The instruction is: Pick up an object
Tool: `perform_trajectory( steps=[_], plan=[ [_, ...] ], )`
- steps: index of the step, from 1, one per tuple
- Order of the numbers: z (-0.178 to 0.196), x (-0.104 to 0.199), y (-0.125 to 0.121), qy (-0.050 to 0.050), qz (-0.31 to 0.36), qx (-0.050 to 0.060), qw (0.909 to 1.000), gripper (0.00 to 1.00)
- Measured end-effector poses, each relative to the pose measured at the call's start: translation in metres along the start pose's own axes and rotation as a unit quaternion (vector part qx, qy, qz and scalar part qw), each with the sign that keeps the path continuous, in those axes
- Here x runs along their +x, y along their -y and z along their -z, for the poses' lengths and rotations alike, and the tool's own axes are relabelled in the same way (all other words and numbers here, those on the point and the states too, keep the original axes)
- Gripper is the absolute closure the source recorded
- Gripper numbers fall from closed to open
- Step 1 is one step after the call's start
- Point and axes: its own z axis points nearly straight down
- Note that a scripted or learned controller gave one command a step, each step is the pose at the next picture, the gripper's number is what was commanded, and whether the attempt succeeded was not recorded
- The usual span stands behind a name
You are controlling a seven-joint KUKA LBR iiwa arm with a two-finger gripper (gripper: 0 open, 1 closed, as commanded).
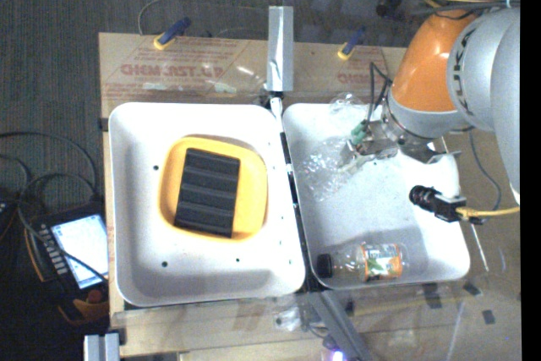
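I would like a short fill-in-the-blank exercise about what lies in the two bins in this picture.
1. The yellow tray with a black ridged block lies in the ____ bin.
2. The small bottle in the right bin lies on its ____.
3. The band above the arm's wrist is ____.

Missing words: left; side; orange

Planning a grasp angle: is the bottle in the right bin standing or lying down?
Lying down. The bottle rests on its side along the right bin's near wall, dark cap end pointing left.
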Motion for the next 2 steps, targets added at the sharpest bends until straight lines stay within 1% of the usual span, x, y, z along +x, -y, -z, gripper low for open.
perform_trajectory(
  steps=[1, 2],
  plan=[
    [0.008, -0.04, 0.063, 0.0, -0.052, 0.001, 0.9986, 0.0],
    [-0.027, -0.073, 0.103, 0.0, 0.113, 0.0, 0.9936, 0.0]
  ],
)
